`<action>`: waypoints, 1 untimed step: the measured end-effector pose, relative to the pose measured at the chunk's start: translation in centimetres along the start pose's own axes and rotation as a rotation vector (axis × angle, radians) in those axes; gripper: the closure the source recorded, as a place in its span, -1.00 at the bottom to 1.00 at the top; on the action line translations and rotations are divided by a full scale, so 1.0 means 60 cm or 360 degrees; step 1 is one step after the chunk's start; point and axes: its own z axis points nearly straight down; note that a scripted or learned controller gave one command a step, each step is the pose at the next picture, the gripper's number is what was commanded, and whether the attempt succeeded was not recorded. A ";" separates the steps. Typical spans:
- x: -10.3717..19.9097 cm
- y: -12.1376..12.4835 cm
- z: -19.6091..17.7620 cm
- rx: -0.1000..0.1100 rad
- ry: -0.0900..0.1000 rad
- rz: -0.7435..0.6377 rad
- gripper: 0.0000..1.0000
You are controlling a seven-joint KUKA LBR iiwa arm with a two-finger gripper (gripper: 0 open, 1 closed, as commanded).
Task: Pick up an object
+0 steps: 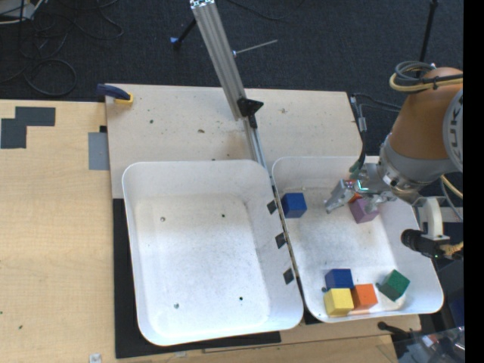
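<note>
My gripper (357, 201) hangs over the back of the right bin (423, 293), open, its fingers spread wider than a block. A purple block (366, 210) lies just under it, between the spread fingers and nearer the right one, not clamped. A blue block (294, 204) rests at the bin's left wall, left of the gripper. At the bin's front sit a second blue block (339, 279), a yellow block (339, 302), an orange block (365, 296) and a green block (394, 284), packed close together.
The left bin (151, 195) adjoins the right one along a shared wall with black clips (280, 240). A slanted aluminium bar (223, 59) rises behind the bins. The orange-banded arm (427, 127) enters from the right.
</note>
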 end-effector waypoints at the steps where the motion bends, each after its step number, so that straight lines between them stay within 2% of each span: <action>1: -0.002 0.001 -0.004 -0.0008 -0.0002 0.0004 -1.00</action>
